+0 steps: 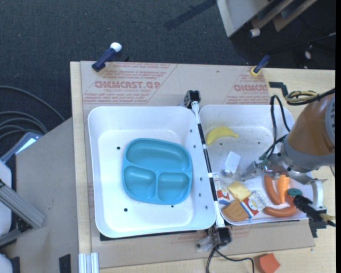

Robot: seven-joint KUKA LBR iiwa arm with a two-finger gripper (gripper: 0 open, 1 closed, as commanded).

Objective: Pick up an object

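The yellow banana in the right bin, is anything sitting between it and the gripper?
Nothing visible blocks it. The banana lies alone near the right bin's far end, and bare bin floor separates it from the gripper; the small clear packet sits just off that line.

I see a blue divided plate (157, 170) in the left white bin (101, 160), a yellow banana (220, 134), orange sausages (273, 191), tan worktop (133, 80).

A dark grey carpet floor (64, 32) spreads behind the light wooden table (160, 80). Grey cables (26, 114) loop on it at far left, and pale furniture (261, 16) stands at the upper right.
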